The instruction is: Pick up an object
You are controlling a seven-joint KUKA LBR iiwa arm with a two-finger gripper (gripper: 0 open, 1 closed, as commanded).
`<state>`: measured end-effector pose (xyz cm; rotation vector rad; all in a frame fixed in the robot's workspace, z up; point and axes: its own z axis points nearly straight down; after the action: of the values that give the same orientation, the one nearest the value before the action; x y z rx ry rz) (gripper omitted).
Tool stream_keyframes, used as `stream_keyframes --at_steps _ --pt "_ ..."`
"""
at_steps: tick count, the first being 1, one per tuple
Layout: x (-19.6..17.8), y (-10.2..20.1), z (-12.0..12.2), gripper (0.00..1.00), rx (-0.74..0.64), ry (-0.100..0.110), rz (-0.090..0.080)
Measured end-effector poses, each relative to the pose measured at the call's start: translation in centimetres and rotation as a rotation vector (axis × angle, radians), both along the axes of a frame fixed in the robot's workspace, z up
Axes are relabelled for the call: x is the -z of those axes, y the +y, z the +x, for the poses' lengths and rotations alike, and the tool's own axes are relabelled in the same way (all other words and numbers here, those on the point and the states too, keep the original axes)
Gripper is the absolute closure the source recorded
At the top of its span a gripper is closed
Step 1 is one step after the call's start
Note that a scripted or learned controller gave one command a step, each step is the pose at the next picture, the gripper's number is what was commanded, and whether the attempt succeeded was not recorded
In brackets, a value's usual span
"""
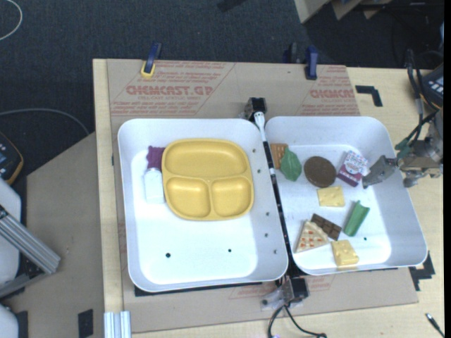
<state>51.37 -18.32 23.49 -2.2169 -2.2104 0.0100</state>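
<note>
you see the gripper (373, 172) just right of the purple packet (352, 166); its grip state you cannot tell.

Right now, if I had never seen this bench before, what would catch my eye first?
The big yellow divided tray in the left bin stands out most. Next comes the scatter of small toy foods in the right bin, such as a brown round piece and a green leaf-shaped piece. The gripper hovers at that bin's right edge.
</note>
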Motion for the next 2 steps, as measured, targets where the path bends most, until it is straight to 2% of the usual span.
stream_keyframes --at_steps 1,2 --pt "-0.6 0.0 0.3 0.00 -0.003 -0.012 -0.003" --pt "4.4 0.1 -0.8 0.00 -0.002 -0.007 -0.001"
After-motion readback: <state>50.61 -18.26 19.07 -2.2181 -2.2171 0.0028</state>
